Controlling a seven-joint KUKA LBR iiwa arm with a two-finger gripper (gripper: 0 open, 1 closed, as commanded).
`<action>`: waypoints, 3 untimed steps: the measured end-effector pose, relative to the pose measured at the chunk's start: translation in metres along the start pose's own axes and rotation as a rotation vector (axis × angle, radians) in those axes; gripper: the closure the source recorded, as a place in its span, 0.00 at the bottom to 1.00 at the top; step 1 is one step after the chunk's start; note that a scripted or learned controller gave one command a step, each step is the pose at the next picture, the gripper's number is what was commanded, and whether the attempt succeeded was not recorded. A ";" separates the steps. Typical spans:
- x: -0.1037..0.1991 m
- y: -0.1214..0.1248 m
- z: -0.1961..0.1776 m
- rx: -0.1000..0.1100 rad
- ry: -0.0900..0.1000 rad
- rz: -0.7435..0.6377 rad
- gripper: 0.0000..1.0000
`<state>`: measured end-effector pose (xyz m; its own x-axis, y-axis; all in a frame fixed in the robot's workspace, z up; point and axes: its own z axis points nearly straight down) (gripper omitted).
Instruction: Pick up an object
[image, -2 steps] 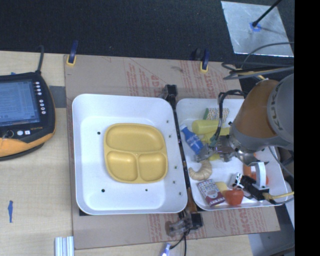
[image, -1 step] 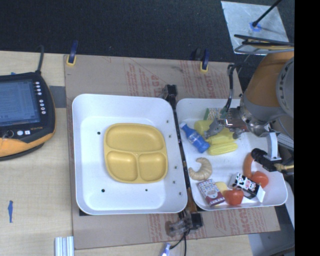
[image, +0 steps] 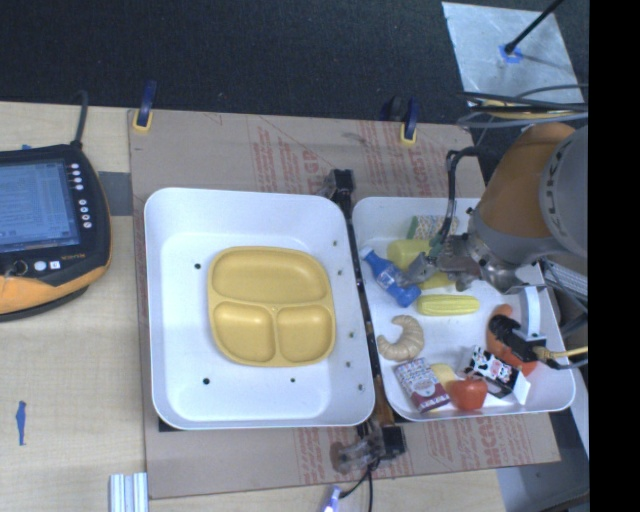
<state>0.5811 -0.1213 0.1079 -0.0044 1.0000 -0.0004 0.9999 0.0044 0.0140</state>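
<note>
A pale wooden bench top (image: 70, 360) runs across the scene, with a brown cardboard sheet (image: 250, 150) laid flat on it and held at its far edge by two blue-and-yellow clamps (image: 144, 108). Beyond the bench the floor (image: 250, 45) is dark, almost black carpet. In the far right corner a light grey square (image: 505, 45) lies on that floor with a bit of blue tape on it. At the left of the bench rests a teach pendant (image: 45, 225), its screen lit. The light is even and soft.
</note>
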 end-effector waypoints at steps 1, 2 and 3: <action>0.007 0.065 -0.005 0.059 0.002 0.013 0.00; -0.067 0.074 0.017 0.019 0.001 0.003 0.00; -0.067 0.075 0.006 0.019 0.001 -0.002 1.00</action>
<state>0.6562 -0.1876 0.1031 -0.0067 1.0000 0.0007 1.0000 0.0067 -0.0054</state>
